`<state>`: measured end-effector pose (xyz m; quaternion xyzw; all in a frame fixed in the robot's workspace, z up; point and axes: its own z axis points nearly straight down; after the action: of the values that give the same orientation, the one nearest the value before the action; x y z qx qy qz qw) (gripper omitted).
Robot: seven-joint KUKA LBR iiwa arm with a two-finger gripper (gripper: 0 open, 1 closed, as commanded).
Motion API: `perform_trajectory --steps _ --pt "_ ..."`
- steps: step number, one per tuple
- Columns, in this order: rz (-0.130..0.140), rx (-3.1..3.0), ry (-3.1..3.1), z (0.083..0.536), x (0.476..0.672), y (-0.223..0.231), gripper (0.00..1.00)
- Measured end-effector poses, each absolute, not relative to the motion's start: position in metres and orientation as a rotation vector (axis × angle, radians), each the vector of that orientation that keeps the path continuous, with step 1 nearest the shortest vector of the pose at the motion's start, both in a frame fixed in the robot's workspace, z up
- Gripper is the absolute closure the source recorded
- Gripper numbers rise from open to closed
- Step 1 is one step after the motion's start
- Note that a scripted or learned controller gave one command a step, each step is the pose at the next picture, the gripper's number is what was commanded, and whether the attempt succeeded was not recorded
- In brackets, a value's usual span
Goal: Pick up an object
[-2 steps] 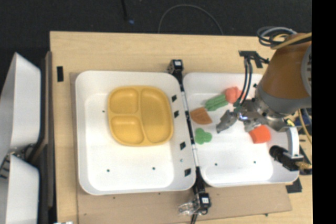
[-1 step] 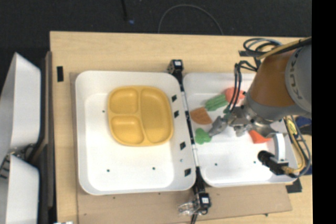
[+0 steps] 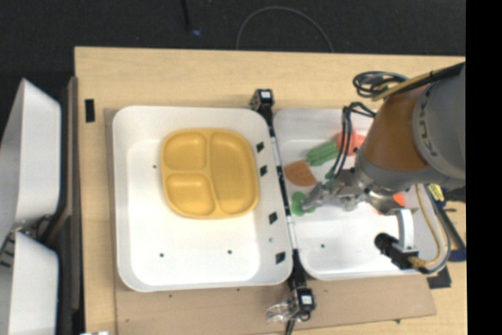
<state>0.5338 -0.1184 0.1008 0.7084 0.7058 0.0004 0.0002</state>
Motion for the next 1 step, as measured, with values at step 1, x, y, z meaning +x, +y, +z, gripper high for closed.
perform_trajectory --steps 1 --pt "0.013 2.226 2.206 0.1159 0.5369 -0.1188 1.00"
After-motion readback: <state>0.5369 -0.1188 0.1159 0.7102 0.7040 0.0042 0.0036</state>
